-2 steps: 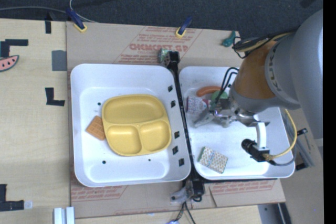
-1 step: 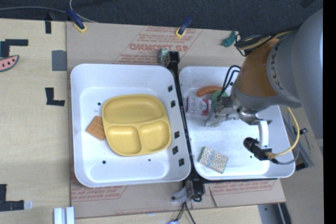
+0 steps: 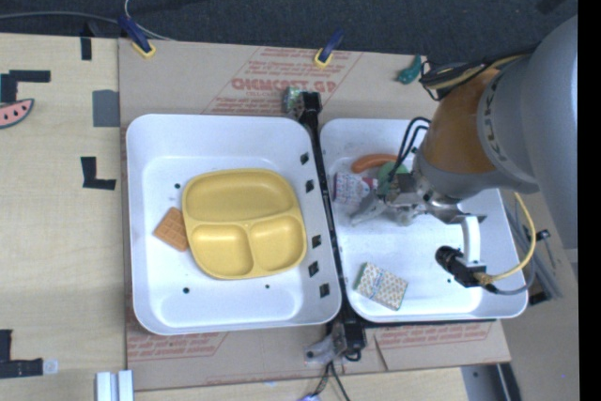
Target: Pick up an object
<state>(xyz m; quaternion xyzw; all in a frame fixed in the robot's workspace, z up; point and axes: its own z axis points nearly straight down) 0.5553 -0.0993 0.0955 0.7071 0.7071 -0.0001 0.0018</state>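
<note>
My gripper (image 3: 368, 202) is low in the right bin (image 3: 423, 300), near its left wall, with the grey and orange arm reaching in from the right. It hangs right beside a small crumpled silver wrapper (image 3: 348, 190), and I cannot make out contact. An orange object (image 3: 374, 161) lies just behind the gripper, partly hidden by it. A patterned green and white packet (image 3: 381, 285) lies near the front of the right bin, apart from the gripper.
The left bin (image 3: 155, 296) holds a yellow divided plate (image 3: 245, 222) with a tan cracker-like square (image 3: 172, 228) tucked at its left edge. A black divider with clips (image 3: 319, 202) separates the bins. Cables run from the wrist on the right.
</note>
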